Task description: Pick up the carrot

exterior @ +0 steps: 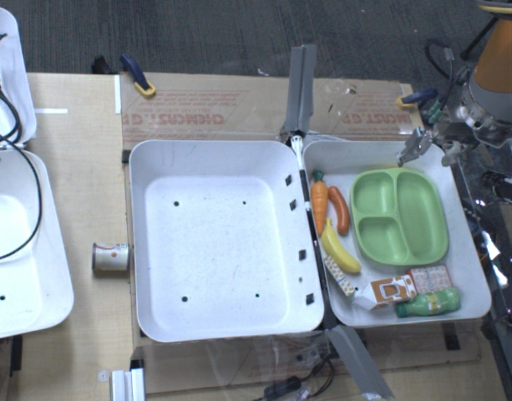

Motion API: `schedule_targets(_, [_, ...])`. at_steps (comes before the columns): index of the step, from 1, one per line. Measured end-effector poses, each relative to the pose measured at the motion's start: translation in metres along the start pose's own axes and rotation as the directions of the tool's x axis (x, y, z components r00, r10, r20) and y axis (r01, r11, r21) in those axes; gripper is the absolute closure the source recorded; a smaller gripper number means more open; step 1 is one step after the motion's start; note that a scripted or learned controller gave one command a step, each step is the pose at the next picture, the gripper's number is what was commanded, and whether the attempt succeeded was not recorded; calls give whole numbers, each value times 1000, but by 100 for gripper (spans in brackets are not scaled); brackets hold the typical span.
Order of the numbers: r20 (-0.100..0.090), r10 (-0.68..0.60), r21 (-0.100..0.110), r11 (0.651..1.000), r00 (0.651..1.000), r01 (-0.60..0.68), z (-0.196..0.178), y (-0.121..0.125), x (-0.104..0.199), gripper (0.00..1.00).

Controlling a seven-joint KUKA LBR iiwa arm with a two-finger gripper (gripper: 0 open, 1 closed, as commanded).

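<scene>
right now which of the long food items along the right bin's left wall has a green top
The carrot: orange with a green top, closest to the wall. The sausage beside it is plain red-orange, and the banana below is yellow.

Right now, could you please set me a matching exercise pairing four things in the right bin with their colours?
Things:
1. carrot
2. banana
3. divided plate
4. sausage

Colours:
A. green
B. red
C. orange
D. yellow

Pairs: 1-C, 2-D, 3-A, 4-B

Arm (496,65) cut by right edge.
</scene>
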State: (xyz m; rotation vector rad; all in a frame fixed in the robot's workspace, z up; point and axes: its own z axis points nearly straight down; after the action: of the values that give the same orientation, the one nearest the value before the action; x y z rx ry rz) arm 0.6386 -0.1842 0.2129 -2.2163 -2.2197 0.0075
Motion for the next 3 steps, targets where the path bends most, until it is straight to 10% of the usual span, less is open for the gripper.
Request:
schedule_targets(1, [-1, -5, 2, 1000, 1000, 5, 63, -79, 52, 0])
schedule_targets(2, [-2, -194, 0, 981, 981, 194, 110, -142, 38, 0])
schedule_targets(3, [2, -63, -5, 998, 998, 63, 122, -86, 74, 0])
